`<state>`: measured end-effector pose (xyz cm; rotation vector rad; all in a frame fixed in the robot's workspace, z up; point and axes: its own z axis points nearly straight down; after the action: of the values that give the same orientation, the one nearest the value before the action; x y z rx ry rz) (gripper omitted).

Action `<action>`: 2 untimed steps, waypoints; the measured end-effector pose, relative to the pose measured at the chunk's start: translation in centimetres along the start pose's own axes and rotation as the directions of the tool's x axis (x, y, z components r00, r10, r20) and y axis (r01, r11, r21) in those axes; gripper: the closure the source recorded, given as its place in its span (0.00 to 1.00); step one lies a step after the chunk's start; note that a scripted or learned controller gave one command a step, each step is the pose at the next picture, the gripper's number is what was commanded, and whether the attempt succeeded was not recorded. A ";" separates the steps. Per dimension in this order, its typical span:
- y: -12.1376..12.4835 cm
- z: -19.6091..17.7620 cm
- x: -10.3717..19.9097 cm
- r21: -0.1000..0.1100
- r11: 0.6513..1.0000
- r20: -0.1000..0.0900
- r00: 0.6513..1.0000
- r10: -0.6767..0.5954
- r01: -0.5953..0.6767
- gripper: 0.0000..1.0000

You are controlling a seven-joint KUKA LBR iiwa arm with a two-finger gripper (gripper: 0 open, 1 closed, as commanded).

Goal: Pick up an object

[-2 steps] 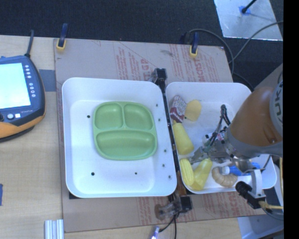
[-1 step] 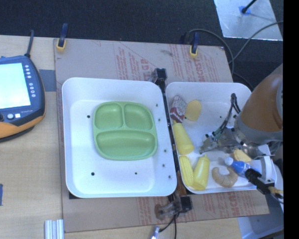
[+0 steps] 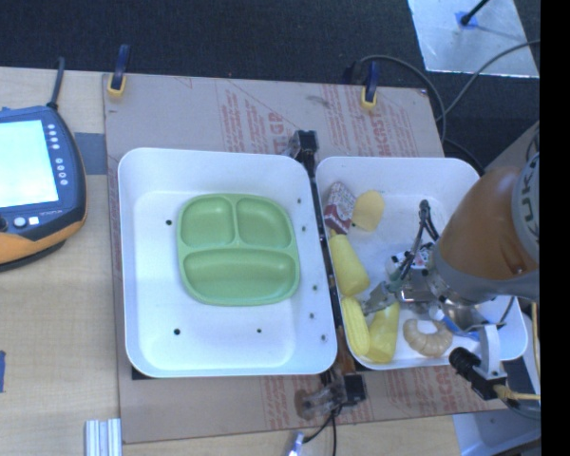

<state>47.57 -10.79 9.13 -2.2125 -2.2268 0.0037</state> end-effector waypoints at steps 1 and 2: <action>0.1 -1.0 -0.1 -0.002 1.000 0.002 1.000 -0.004 0.004 1.00; 8.6 -10.1 5.6 -0.002 1.000 -0.001 1.000 0.003 -0.003 1.00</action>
<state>56.15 -5.11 19.23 -2.2160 -2.2245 0.0000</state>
